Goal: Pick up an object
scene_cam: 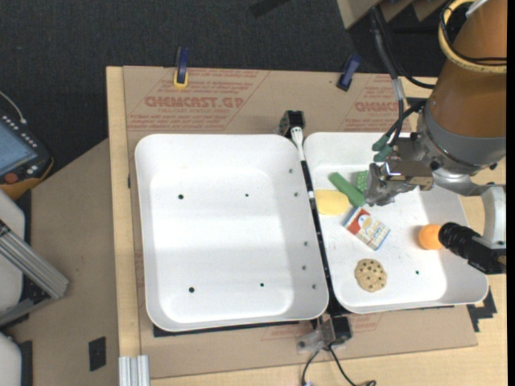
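Right bin (pixel 406 296), lower right of frame: cookie (pixel 370 275) nearest, then red-white-blue box (pixel 368 230), orange pc (pixel 430 236) at right. Further up: yellow item (pixel 330 202) by bin's left wall, green strip (pixel 347 186) touching it. Tool (pixel 378 190) just right of strip, grip state can't tell. Left bin (pixel 146 215) alongside on worktop (pixel 241 95).

White left bin (pixel 217 240), white right bin (pixel 418 288), both on brown cardboard (pixel 241 103) with red lettering. Below me now: a yellow lump (pixel 330 203), a green strip (pixel 349 187), a red, white and blue carton (pixel 368 229), a tan cookie (pixel 370 275) speckled dark, an orange blob (pixel 430 236). My arm (pixel 475 47): orange over grey.
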Robot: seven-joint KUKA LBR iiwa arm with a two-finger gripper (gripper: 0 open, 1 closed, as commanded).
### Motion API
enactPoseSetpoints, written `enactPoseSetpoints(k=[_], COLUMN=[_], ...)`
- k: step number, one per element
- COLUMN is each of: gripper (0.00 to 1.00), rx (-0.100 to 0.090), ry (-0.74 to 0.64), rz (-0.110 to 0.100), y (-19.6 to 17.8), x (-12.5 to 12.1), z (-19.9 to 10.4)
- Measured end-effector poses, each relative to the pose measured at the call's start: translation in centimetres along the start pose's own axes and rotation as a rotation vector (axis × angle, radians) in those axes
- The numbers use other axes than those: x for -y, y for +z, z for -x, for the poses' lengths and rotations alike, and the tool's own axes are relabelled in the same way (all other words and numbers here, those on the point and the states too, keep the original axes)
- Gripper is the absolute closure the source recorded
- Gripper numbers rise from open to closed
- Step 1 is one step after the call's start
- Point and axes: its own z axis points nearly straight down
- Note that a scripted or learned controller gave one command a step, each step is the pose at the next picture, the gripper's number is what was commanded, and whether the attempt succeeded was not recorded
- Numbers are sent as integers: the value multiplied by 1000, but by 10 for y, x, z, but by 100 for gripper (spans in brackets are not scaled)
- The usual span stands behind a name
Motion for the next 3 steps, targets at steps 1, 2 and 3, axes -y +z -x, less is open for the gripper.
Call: enactPoseSetpoints(k=[1, 2, 3], gripper=[100, 100, 100], rx=[-3, -3, 0], ry=[-13, -12, 4], rz=[12, 13, -1], y=[-28, -51, 26], x=[-1, 0, 0], z=[-44, -78, 19])
